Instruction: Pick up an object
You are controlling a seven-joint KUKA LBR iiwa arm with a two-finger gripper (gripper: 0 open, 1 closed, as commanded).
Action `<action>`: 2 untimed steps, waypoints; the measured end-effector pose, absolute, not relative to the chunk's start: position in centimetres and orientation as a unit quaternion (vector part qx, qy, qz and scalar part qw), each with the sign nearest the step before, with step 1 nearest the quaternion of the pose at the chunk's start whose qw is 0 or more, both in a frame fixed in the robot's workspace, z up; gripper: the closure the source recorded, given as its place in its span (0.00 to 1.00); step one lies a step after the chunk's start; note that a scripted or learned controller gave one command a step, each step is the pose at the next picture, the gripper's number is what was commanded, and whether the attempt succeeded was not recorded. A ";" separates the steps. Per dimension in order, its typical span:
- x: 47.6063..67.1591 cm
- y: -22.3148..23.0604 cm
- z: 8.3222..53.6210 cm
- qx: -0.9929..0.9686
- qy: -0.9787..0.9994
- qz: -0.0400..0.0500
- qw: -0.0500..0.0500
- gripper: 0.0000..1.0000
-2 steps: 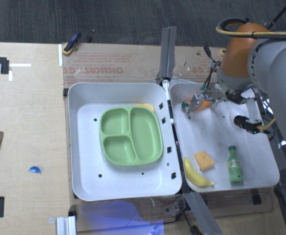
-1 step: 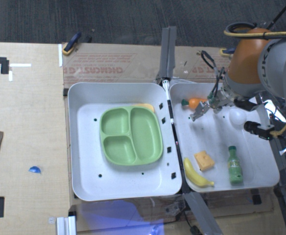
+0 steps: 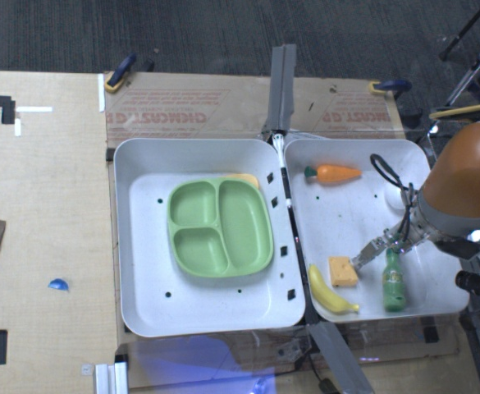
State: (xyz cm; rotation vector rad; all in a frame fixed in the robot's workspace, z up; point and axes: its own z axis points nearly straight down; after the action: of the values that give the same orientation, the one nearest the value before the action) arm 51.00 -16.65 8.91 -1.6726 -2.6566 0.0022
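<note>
In the camera view, the gripper (image 3: 369,253) hangs low in the right bin (image 3: 346,212), just beside the yellow block (image 3: 344,271) and green bottle (image 3: 394,280); its spread cannot be told. It appears mid-approach; next it needs centring over one object.

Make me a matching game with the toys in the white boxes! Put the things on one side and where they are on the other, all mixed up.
Things:
1. green divided plate
2. toy carrot
3. toy banana
4. green bottle

Places:
A. near the front edge of the right bin, left of the bottle
B. in the left bin
C. near the back of the right bin
D. in the right bin, close to the gripper

Pairs: 1-B, 2-C, 3-A, 4-D
</note>
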 end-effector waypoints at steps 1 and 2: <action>47.8 -18.3 8.9 -0.598 -0.802 0.000 0.002 0.00; 49.2 -13.8 8.8 -0.799 -0.602 0.001 0.002 0.00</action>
State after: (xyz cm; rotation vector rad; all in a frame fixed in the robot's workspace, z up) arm 49.24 -13.84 8.84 -2.5060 -1.8892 0.0040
